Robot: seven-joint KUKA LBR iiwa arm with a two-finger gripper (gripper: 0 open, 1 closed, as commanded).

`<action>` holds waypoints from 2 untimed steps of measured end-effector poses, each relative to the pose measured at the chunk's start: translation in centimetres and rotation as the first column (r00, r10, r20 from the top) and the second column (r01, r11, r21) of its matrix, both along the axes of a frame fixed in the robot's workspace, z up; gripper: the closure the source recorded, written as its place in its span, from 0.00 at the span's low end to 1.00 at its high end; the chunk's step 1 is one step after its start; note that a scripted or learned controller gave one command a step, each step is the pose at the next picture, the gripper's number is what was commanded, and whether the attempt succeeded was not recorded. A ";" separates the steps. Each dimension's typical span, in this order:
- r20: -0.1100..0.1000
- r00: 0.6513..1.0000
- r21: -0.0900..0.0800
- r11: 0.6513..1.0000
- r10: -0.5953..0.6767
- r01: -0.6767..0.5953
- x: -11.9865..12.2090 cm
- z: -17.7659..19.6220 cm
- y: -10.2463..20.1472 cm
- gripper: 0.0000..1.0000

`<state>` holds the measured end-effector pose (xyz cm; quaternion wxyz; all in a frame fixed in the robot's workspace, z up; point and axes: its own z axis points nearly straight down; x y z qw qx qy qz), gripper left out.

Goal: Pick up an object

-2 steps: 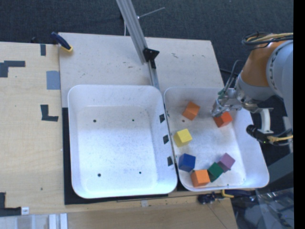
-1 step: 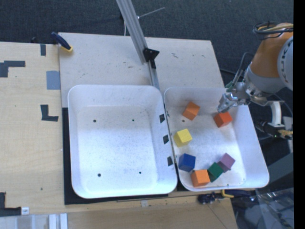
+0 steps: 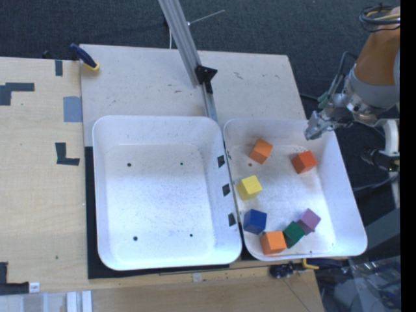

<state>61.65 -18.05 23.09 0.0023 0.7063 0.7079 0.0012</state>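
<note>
End effector (image 3: 314,130) above red-orange cube (image 3: 303,162)

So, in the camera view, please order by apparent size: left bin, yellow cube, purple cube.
1. left bin, by far the largest.
2. yellow cube.
3. purple cube.
The cubes look nearly alike, so that ranking is unsure.

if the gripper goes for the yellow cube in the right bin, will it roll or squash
Probably neither. The yellow cube has flat faces and sharp edges, so it should slide or tip rather than roll. It looks like a rigid painted block, likely light and unyielding. It sits apart from the blue cube, so the gripper should have room around it.
</note>
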 end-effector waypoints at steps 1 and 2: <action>-0.007 1.000 0.000 1.000 -0.001 0.001 0.0 -0.8 0.0 1.00; -0.006 1.000 0.003 1.000 0.004 -0.004 -1.3 0.0 5.8 1.00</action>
